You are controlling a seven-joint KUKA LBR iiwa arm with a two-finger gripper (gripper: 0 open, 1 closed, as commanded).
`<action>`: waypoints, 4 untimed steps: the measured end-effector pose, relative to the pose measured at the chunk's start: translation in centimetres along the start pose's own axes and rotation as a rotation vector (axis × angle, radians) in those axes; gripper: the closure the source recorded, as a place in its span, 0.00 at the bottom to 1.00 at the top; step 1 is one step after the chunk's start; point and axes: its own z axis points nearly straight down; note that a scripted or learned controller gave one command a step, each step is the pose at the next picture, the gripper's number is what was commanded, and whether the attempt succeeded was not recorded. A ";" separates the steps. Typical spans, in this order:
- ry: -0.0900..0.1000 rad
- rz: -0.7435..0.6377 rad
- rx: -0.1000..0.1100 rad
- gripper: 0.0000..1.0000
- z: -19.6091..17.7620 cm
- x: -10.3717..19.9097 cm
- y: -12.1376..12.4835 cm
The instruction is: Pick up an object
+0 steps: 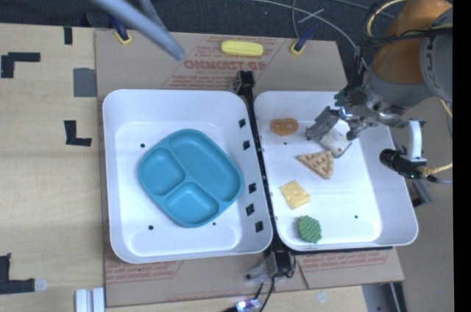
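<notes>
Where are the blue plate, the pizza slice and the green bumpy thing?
blue plate (190, 176), camera view, middle divider.
pizza slice (317, 164), camera view, centre of the wedge.
green bumpy thing (309, 229), camera view, its middle.

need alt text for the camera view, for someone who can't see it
A grey robot arm's gripper hovers over the right white bin, just above a pizza slice toy, with a pretzel, cheese piece and green item nearby. The left bin holds a blue divided tray.
</notes>
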 end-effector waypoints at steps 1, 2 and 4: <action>0.000 0.000 0.000 0.00 6.3 -0.5 0.1; -0.003 -0.001 -0.008 0.00 10.4 -0.5 0.2; -0.001 -0.001 -0.011 1.00 4.7 -0.3 0.9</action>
